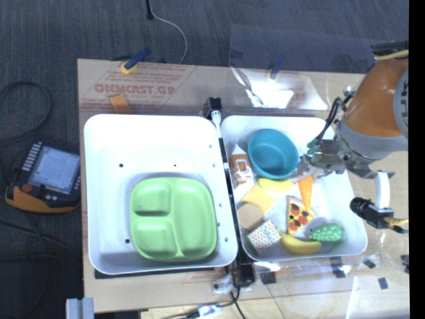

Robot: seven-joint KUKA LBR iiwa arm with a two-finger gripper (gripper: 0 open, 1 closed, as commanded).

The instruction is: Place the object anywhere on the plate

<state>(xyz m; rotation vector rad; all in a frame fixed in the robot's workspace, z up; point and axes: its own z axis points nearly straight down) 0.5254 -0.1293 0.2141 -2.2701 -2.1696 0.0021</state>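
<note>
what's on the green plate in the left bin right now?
Nothing sits on the green plate; its three compartments show bare. The blue bowl, carrot, banana and the rest lie in the right bin. What is under the plate is covered.

dark carpet floor [66, 18], wooden bench [159, 88]

The arm [378, 111] is bulky and rounded, its broad orange band [378, 102] curving over a pale grey shell beneath. Towards the blue bowl [273, 153] the body narrows into dark metal wrist hardware, with a thin black cable looping along that side of the orange band.
</note>
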